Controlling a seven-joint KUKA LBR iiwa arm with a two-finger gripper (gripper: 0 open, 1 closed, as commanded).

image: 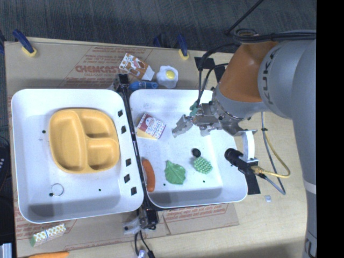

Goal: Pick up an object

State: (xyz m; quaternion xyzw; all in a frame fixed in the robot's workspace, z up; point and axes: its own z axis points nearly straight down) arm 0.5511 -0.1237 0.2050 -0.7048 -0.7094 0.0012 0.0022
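From the camera view above, I saw the grey arm point(285, 79) reach in from the right, with its orange band just above the wrist. Its fingers point(183, 126) hung over the right bin point(231, 192), near the middle. They pointed to the left. I could not tell how far open they were, and I saw nothing between them.

Just to the left of the fingers lay a small snack packet point(151, 127), white and red, flat on the bin floor. It was near them but not touching. Below the fingers sat a green leafy toy point(174, 172). Beside it, a bit to the right, was a bumpy green ball point(202, 165) with a small black thing point(196, 153) just above it. An orange sausage toy point(149, 174) lay down and to the left of the fingers, right against the wall between the two bins.

Far to the left of the fingers was the left bin point(32, 198). A yellow tray point(83, 140) with three parts sat in it.

Up above the fingers, out on the bench point(279, 219) behind the bins, I saw a white and yellow egg toy point(168, 76), a small carton point(132, 65) and a blue thing point(143, 84).
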